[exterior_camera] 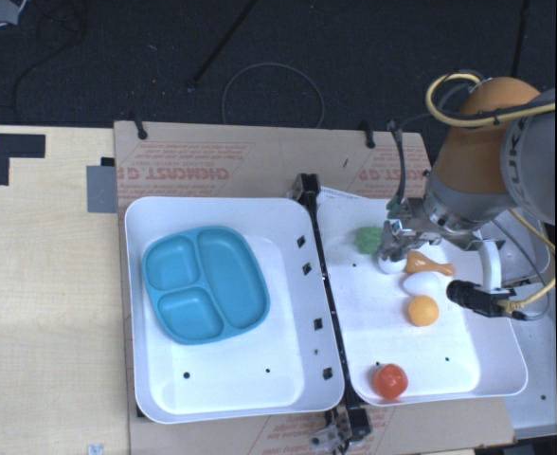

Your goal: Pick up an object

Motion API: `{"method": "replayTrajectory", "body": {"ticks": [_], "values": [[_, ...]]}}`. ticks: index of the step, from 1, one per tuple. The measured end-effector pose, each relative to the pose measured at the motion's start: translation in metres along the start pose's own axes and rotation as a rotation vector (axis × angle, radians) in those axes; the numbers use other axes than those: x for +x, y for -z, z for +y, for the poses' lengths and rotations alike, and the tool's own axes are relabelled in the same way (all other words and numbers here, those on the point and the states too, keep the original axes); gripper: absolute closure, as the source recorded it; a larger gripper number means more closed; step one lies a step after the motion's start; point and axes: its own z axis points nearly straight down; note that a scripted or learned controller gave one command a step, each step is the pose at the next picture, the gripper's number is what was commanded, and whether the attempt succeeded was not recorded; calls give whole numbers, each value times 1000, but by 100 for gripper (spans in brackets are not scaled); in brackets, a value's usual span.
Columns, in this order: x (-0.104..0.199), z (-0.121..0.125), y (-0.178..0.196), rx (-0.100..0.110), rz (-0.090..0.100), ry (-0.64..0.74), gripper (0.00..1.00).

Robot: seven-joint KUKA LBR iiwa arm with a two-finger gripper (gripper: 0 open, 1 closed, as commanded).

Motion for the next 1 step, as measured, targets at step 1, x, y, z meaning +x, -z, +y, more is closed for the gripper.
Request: {"method": "replayTrajectory", "body": {"ticks": [1], "values": [[-2, 0, 32, 0, 0, 0, 100]]}}
